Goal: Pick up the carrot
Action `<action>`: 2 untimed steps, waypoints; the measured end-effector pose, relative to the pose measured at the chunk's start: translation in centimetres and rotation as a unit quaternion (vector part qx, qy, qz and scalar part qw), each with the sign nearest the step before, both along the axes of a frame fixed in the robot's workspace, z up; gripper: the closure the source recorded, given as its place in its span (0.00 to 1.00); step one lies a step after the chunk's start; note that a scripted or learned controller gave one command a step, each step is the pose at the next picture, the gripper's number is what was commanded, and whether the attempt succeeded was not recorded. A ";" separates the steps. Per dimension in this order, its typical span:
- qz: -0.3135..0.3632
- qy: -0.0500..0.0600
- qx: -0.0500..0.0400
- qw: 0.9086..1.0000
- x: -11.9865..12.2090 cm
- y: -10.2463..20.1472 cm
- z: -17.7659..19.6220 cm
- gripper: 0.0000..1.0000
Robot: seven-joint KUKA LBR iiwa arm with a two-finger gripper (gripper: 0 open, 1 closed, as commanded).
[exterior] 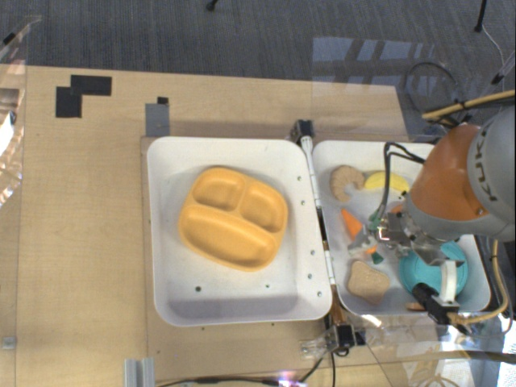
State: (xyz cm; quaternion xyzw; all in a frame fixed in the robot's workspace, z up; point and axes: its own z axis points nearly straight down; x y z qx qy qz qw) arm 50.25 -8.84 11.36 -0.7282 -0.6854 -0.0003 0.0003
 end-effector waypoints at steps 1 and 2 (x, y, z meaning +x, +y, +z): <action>0.001 -0.004 0.000 1.000 0.3 0.2 1.2 1.00; -0.145 -0.006 -0.001 0.989 8.7 0.1 -2.5 1.00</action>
